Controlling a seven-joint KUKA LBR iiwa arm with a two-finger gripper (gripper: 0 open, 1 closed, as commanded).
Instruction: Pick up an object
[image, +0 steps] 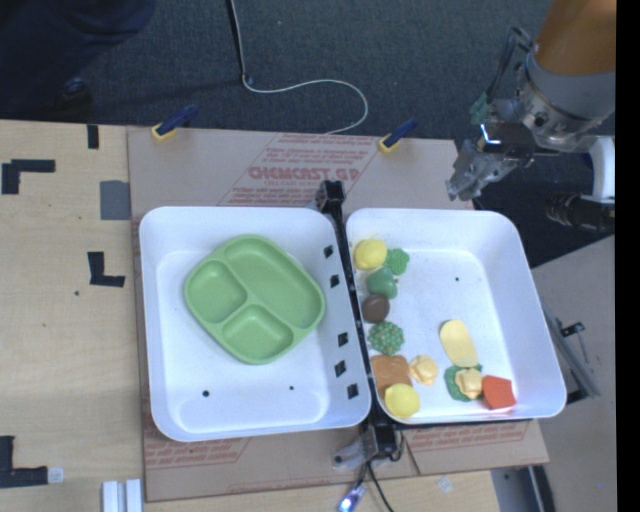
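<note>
item: small toy foods clustered along the left wall and front of the right bin (520, 262); likely light, hard, slippery plastic. best hold: the yellow oval piece (458, 342), lying apart, across its narrow width. gripper (470, 178) beyond bin's far rim; claw state cannot be told.

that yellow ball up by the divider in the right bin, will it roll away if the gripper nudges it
Probably: the yellow ball looks round, so a side push could roll it. The green piece beside it and the divider may stop it. It looks like a light plastic toy.

Bench (60, 300) bears cardboard sheet (290, 170) (two white bins (170, 400) atop).
</note>
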